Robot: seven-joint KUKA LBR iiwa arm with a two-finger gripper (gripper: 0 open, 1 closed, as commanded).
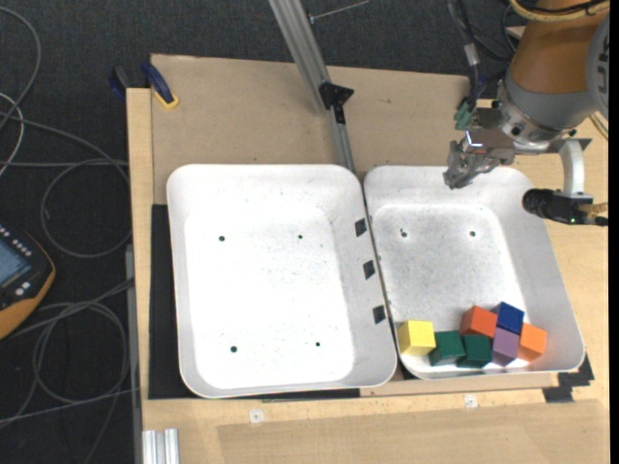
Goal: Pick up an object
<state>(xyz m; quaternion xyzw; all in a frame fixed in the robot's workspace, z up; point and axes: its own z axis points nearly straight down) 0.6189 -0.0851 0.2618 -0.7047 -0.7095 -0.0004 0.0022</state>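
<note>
Nearest the camera, along the lower edge of the right bin (542,259), a cluster of small blocks lies packed together in the lower right of the frame. A yellow block (418,335) sits at the cluster's left end, with two green blocks (447,347) and (475,349) just beside it. Further right come an orange block (478,321), a blue block (509,316), a purple block (505,344) and a second orange block (531,339), all touching or nearly so.

The left bin (184,259) fills the middle left of the frame, its floor showing dark specks.

Farther back, in the upper right, the gripper (468,167) hangs over the right bin's far rim, well apart from the blocks. Whether it is spread or closed cannot be told, and nothing is seen in its grasp.
</note>
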